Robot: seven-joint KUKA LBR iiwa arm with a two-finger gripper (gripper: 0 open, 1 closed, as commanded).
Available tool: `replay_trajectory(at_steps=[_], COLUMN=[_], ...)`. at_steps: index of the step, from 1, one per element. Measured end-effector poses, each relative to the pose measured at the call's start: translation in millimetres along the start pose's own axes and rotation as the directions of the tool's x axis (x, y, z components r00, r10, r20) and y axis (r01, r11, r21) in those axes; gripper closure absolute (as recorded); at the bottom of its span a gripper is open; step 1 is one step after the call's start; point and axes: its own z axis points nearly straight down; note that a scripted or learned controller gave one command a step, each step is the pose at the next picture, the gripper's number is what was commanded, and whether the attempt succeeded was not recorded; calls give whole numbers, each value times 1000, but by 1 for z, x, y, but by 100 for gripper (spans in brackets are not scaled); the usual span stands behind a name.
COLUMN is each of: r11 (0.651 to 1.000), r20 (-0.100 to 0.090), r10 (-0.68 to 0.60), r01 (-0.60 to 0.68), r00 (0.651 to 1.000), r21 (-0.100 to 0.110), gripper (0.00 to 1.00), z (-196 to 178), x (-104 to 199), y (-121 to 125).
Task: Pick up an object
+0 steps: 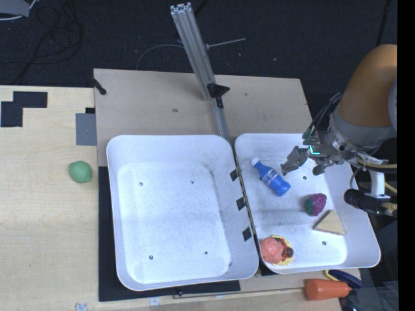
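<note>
Four items in right bin (pixel 363 254) | pincer (pixel 305 162) open above | arm cropped right

Even, moderately bright overhead light. White bins (pixel 172 212) nearly glare, grain soft. Short soft shadows under objects. Far background dark. Overall slight blur; low resolution.

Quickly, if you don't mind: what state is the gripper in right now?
Gripper: open, holding nothing, poised above the right bin just right of the blue bottle.
</note>
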Motion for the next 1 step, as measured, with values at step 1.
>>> replay_trajectory(at_steps=[1], r11=[1000], r20=[0], r10=[0], r01=[0], r00=[1000], r21=[0], gripper=[0], z=[0], x=[0], y=[0])
